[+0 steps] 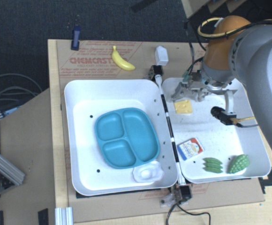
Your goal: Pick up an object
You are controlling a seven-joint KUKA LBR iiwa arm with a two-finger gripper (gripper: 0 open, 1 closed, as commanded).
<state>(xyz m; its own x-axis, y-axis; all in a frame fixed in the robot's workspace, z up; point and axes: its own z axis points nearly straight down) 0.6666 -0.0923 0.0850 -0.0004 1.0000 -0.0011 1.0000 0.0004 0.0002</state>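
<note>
The jaws (188,91), their spread impossible to tell, are hovering just above the flat yellow cheese-like wedge (183,107) near the right white bin's (253,170) far-left corner, nothing lifted yet.

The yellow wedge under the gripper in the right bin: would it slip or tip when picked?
The yellow wedge looks like a flat toy cheese slice lying on the right bin floor, so it probably won't roll or tip. Its low profile may leave little to pinch. It looks small, so likely light, and could skid if nudged by the gripper.
</note>
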